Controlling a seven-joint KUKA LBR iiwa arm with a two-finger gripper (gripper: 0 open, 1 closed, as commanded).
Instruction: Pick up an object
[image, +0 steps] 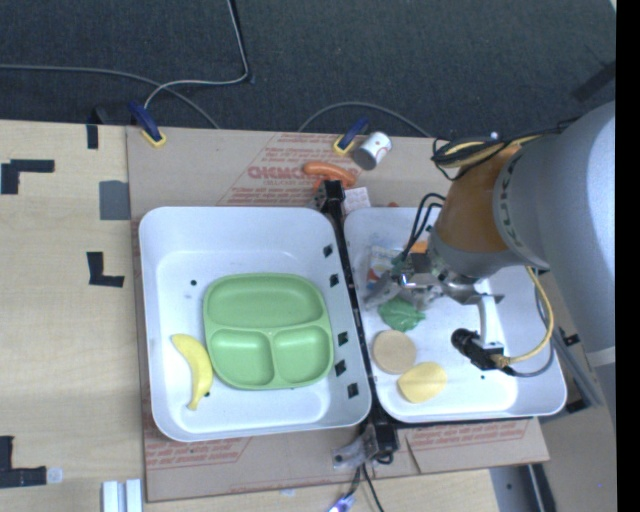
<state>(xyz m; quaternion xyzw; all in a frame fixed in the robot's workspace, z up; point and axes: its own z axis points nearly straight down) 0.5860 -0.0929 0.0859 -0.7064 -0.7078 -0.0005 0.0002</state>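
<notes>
Gripper (398, 283) sits low in the right bin (530, 400), directly over a green object (402, 316) (long axis indiscernible). Whether it is clenched or released cannot be told. Banana (194, 368) lies lengthwise in the left bin (165, 240).

Banana (194, 368) left of tray (268, 331) in left bin (160, 250); two discs (395, 351) in right bin (530, 400).

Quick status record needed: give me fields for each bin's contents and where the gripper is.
left bin: green tray, banana at the tray's left
right bin: green object, tan disc, yellow piece, clear wrapper
gripper: over right bin, above the green object
grip: cannot tell
arm: reaches in from the right
</notes>
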